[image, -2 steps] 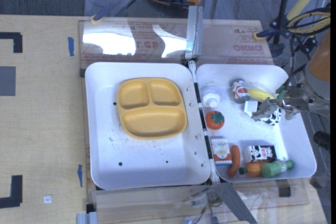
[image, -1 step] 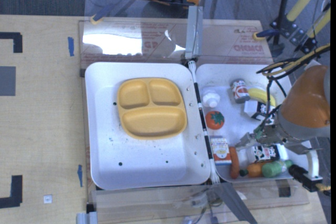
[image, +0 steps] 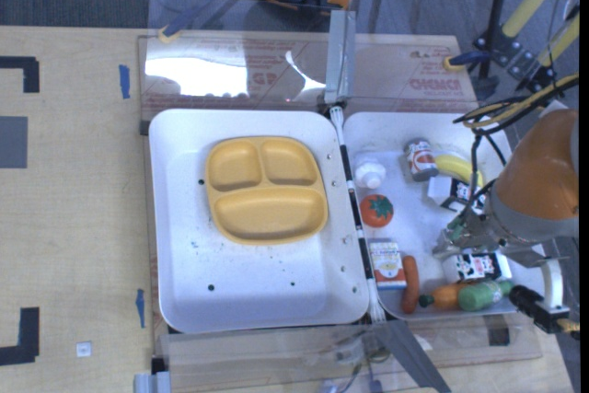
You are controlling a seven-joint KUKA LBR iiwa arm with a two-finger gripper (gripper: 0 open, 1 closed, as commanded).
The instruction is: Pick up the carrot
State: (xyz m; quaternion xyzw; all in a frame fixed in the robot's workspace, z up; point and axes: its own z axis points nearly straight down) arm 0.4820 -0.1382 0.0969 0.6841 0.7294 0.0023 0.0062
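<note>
Right now the step in hand looks like the approach, with no grasp made. The carrot [image: 445, 296], a short orange piece, lies along the front wall of the right bin [image: 398, 132], near the front right corner. It sits just beside a green vegetable [image: 480, 294] on its right, seemingly touching it, and a dark red sausage-like piece [image: 409, 272] stands just to its left. A small carton [image: 386, 262] with red print sits left of that.

The arm [image: 545, 172] comes in from the right, orange band over the right bin. The pincer [image: 465, 233] hangs above the bin floor, a bit behind the carrot, near a black-and-white packet [image: 479, 266]. Nothing visibly sits between its fingers; I cannot tell if they are spread or closed, the wrist blocks the view.

Other clutter in the right bin: a tomato [image: 376, 210], a white cap [image: 370, 173], a small can [image: 421, 159], a banana [image: 453, 166]. The left bin [image: 184, 198] holds a yellow divided plate [image: 267, 190].

My read for the next move: shift the pincer toward the front wall, centre over the carrot, turn so the fingers straddle its short width, then descend. Risk, as I judge it: the wall and the green vegetable crowd the carrot, so a finger may land on a neighbour or the rim.
</note>
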